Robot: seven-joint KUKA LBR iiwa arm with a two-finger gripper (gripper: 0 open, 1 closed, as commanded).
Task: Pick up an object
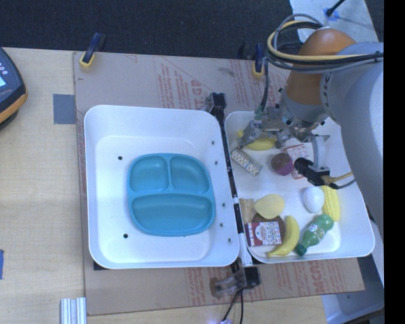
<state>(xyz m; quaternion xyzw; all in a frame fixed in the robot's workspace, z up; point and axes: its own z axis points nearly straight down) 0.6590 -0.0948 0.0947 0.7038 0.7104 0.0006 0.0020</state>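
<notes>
Hovering: gripper [278, 132] over right bin's [354, 245] far-left corner, by yellow toy [260, 144] | grip state: cannot tell | advice: descend straight, centre on toy, avoid bin wall.

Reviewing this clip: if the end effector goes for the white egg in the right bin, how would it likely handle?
The white egg looks smooth and rounded, so it may slip out of a two-finger pinch. Its shape suggests it could roll if nudged, though the corn cob beside it might stop it. It looks like toy food, so probably light and rigid.
</notes>
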